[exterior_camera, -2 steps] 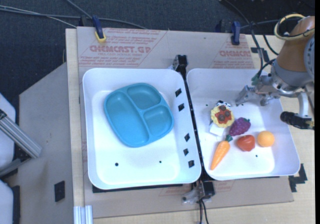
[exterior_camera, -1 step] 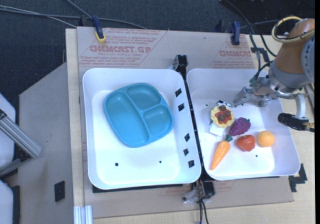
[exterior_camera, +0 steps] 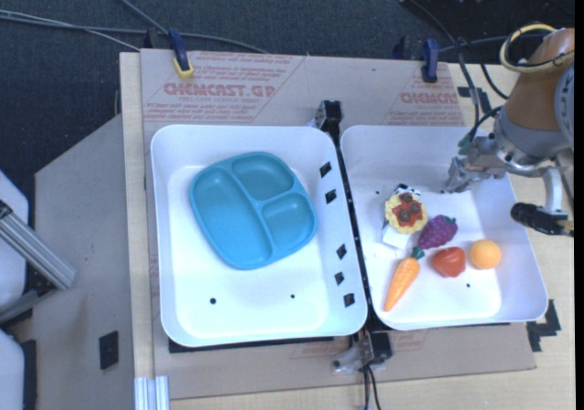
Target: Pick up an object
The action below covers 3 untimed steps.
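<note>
A cardboard-topped bench (exterior_camera: 237, 79) bears two white bins (exterior_camera: 173, 216) side by side.

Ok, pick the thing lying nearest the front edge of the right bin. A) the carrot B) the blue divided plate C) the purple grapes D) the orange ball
A: the carrot lies lowest in the right bin, its tip close to the front wall, while the grapes and orange ball sit further back and the blue plate is in the left bin.
</note>
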Tool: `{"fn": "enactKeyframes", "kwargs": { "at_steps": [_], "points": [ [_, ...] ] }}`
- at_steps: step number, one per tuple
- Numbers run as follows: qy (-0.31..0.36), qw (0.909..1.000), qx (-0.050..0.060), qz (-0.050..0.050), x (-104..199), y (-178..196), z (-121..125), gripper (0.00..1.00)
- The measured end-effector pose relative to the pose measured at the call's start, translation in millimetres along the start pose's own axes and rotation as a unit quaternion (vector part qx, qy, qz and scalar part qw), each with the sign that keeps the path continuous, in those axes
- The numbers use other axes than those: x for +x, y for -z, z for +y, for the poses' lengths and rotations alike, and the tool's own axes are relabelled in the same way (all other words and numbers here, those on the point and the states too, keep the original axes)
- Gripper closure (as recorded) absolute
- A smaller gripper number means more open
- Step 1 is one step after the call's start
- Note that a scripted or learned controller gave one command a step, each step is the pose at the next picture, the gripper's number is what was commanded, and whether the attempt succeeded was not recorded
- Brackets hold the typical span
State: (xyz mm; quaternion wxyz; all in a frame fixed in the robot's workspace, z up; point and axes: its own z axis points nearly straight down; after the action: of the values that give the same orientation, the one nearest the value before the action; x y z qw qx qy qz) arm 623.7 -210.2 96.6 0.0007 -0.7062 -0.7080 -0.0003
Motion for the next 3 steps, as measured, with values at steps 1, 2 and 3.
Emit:
{"fn": "enactKeyframes", "kwargs": {
  "at_steps": [1,2,3],
  "points": [
    [0.000,1.0000,-0.003,-0.002,4,45,3,1.00],
    [0.000,1.0000,-0.003,-0.002,4,89,7,1.00],
    [0.000,1.0000,-0.003,-0.001,14,141,7,1.00]
  ]
}}
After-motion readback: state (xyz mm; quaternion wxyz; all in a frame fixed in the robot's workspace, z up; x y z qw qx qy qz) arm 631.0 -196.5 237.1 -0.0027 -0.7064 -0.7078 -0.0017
